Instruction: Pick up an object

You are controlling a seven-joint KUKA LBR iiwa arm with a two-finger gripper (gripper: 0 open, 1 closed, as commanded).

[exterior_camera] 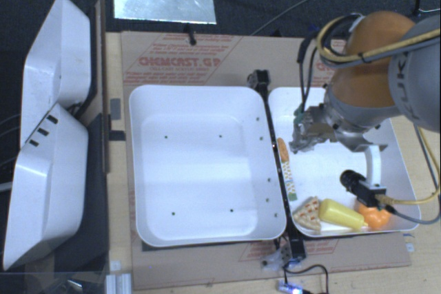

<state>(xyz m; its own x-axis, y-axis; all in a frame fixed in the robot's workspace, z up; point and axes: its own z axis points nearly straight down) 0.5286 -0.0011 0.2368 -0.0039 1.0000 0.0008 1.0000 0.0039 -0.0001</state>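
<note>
Plainly, the arm (375, 58) comes in from the view's right and holds its hand (300, 138) low over the right-hand bin (320, 172), close to the wall that bin shares with the left-hand bin (200, 89). The wrist sits over the working end from this angle, so I cannot tell whether the hand is open or closed, and I can make out no object held in it.

The nearest candidate for picking is a thin strip (286, 169) with an orange tip. It lies lengthwise along that shared wall, just nearer the camera than the hand. I judge the hand is placed here because of the strip. A flat thing pressed to a wall is awkward to grasp, which may be why the approach is so tight to the edge.

The other things crowd the near corner of the same bin: a pale wedge (308, 212) like a pizza slice, a yellow piece (340, 215) touching it, and an orange piece (376, 218) just beyond the yellow one. They probably slid there, since the bin floor is smooth.

Counted up, there is one arm with one hand, and two bins side by side on the worktop (120, 217). There are four loose objects, one of each kind, and all four are in the right-hand bin.
</note>
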